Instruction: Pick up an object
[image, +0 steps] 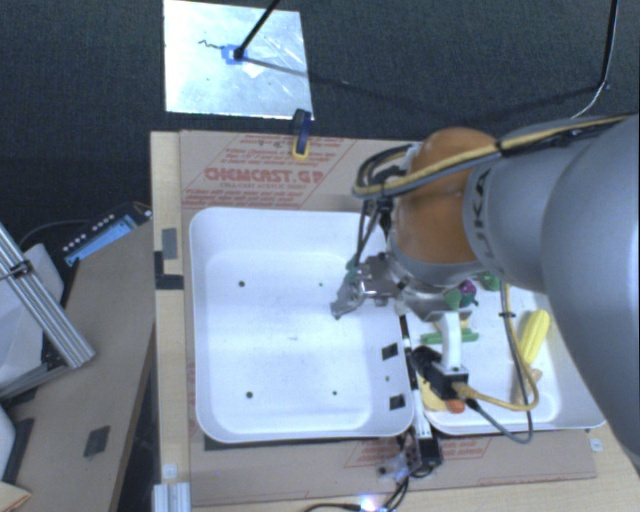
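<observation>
Toy corn cob (532, 338), yellow, lies in the right bin (565, 395), with small green and purple pieces (463, 293) nearer the arm. At the far left an aluminium rail (40, 310) slants across a pale wooden benchtop (110, 350), above which a dark device with a blue strip (100, 235) rests. A cardboard sheet (260, 170) printed in red underlies both bins; dark carpet (80, 100) and a shiny silver panel (235, 55) lie beyond. The left bin (270, 330) is bare white. The gripper (348, 298) hangs over its right side, well apart from the cob. Nothing shows in its grasp, and whether it is open cannot be told.
</observation>
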